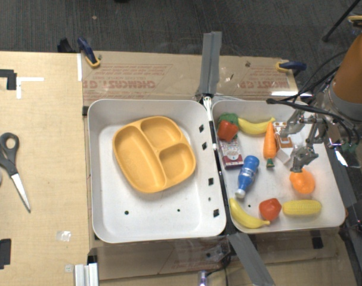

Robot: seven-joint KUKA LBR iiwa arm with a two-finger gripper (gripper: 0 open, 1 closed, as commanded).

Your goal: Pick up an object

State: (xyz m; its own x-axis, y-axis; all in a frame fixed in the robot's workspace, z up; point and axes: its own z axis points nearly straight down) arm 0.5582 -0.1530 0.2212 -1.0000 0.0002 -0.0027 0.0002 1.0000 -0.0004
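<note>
Gripper (302, 154) hangs in the right bin (336, 219), just above the orange fruit (303, 182), but you cannot tell its state, because cables and metal parts blur together there. Arm (352, 76) is cut off at the right edge. Carrot (269, 143) lies beside it, and the small card (284, 140) is partly hidden

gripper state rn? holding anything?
Gripper: over the right bin, just above the orange fruit; nothing visible between its fingers; open or shut cannot be told.
</note>
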